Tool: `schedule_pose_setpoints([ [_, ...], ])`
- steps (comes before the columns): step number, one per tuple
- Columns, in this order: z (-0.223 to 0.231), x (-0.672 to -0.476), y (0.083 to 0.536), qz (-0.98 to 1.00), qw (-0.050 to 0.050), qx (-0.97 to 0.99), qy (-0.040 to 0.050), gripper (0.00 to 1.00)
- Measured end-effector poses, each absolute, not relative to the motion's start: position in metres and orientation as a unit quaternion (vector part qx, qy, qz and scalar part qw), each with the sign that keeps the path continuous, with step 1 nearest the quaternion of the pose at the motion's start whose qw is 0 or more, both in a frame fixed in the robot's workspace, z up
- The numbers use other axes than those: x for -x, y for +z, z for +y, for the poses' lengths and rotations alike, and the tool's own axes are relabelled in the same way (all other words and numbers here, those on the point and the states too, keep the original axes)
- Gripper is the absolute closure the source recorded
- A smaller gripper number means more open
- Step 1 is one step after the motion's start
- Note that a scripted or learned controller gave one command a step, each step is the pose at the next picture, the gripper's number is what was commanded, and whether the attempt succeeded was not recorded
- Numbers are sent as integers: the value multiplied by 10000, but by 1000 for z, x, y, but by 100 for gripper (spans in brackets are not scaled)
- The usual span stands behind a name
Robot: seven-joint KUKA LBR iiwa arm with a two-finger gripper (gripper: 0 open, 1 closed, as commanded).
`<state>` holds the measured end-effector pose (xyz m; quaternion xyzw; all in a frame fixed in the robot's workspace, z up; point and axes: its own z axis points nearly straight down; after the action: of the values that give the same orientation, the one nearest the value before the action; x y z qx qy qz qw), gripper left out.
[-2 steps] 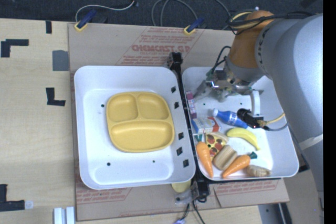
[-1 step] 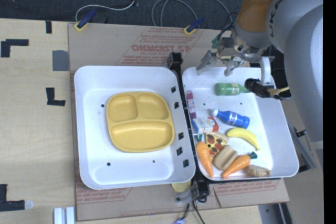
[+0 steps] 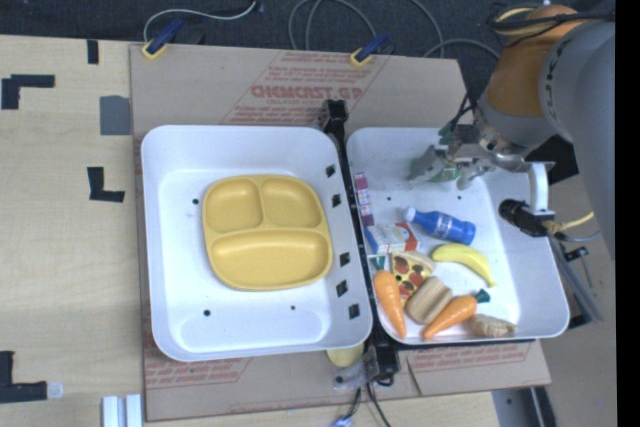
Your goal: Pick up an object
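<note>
Right bin's point(image 3: 520, 215) bare far end lies under fingers point(image 3: 447, 167), grip unreadable

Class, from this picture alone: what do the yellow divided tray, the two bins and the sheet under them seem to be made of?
Yellow divided tray: probably moulded plastic, matte, with rounded compartment ridges and one even colour.
Left bin and right bin: likely thin formed plastic, smooth white, with soft glare and rounded corners.
Sheet beneath: cardboard by its look, dull brown with red printing.
</note>
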<state>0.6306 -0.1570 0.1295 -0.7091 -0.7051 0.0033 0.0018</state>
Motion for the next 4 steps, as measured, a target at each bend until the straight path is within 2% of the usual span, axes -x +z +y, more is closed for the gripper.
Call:
schedule_pose_setpoints([
  [1, -120, -583, 84, -7074, -25, 7068, -2, 0],
  [2, -118, -657, 84, -7051, 151, 7088, 122, 0],
  [3, -183, -582, 143, -7046, -2, 7096, 17, 0],
  [4, -200, -509, 84, -7059, -11, 7083, -1, 0],
])
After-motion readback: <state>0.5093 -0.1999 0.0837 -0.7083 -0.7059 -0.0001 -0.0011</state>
